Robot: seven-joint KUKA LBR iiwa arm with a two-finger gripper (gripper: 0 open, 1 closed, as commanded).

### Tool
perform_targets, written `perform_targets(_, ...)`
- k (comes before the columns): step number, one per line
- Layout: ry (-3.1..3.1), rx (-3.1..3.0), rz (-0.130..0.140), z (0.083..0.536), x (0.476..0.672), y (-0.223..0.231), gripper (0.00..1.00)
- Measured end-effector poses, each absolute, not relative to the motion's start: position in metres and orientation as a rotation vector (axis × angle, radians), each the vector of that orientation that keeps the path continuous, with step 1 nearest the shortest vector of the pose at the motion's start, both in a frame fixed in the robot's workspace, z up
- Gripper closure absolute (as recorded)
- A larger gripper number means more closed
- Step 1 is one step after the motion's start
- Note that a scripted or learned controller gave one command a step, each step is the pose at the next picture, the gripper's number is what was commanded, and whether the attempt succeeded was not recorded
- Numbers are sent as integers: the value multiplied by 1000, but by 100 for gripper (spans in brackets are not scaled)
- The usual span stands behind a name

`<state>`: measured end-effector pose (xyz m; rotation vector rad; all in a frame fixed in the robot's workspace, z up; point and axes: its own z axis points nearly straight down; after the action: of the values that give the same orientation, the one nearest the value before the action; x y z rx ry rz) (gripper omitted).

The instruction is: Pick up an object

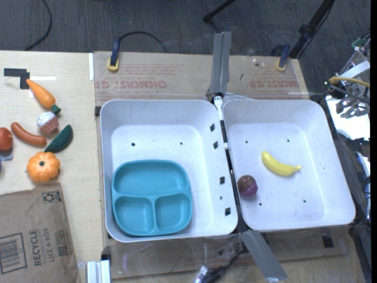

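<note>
Gripper: its opening and load cannot be told from this view; nothing is shown held.
Teal tray (152,184): near end of the left bin (153,137), on the far side from the arm's entry; flat and wide, a poor pick.
Purple fruit (247,186): right bin (294,208), tight against the inner wall; the wall would likely crowd one side of the gripper.
Banana (280,164): mid right bin, lying free, closest to the arm's entry side.
Advice: probably take the banana, closing across its narrow width at mid-length, descending straight.
</note>
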<state>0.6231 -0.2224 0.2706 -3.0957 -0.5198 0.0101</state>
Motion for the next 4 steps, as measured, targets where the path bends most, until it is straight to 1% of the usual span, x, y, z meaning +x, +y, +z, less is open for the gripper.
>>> perform_targets(1, -520, -3096, 7, 272, 623, -223, 0)
perform_targets(2, -428, -3109, 9, 151, 512, -217, 0)
perform_targets(3, -320, -3126, 9, 405, 529, -163, 0)
perform_targets(4, -760, -3045, 10, 188, 515, -153, 0)
